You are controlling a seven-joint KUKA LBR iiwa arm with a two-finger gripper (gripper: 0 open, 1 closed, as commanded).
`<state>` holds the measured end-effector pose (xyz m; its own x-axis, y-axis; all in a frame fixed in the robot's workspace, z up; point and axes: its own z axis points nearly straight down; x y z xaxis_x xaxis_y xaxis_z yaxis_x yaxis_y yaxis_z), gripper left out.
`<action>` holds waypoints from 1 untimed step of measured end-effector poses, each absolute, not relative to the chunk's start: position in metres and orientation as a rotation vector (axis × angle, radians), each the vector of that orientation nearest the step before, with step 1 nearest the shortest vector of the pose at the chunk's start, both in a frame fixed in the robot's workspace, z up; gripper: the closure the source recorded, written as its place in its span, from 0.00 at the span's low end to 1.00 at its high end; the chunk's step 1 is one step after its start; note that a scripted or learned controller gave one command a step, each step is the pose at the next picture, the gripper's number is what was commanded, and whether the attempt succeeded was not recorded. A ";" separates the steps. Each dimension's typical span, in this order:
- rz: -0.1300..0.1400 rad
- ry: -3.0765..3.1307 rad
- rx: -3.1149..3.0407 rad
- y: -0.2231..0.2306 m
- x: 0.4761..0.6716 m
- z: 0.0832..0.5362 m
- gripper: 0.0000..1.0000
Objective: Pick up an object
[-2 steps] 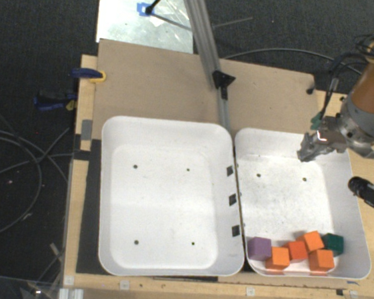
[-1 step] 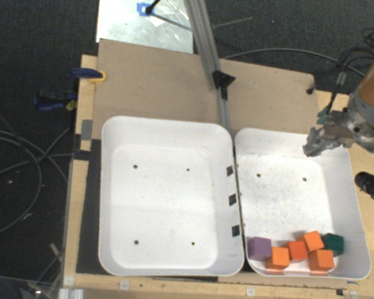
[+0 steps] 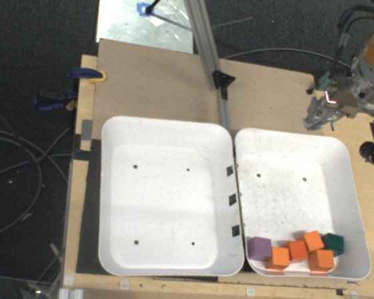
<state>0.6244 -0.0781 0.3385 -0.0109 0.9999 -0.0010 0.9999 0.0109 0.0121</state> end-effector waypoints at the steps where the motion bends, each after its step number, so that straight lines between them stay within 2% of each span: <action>1: -0.005 2.235 2.217 -0.045 0.594 0.259 1.00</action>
<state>0.5943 -0.0452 0.2588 -0.0080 1.0000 0.0023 0.9999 0.0081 -0.0069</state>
